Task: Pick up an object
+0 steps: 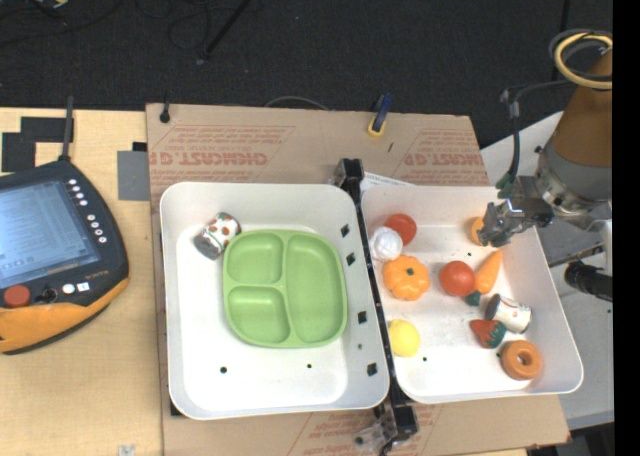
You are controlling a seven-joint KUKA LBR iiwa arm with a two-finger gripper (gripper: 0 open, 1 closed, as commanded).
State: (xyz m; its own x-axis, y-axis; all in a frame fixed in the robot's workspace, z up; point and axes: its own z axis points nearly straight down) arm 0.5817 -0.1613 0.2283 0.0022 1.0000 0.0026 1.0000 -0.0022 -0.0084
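My gripper hangs low over the far right corner of the right bin. A small orange object peeks out just to its left, partly hidden by it. Below the gripper lie an orange carrot and a red tomato. Toward the bin's left side are a red ball, a white ball, an orange pumpkin and a yellow lemon. Near the front right sit a white cup, a red and teal piece and a brown doughnut.
The left bin holds a green divided plate and a small patterned mug at its far left. A black divider runs between the bins. A teach pendant lies at the bench's left.
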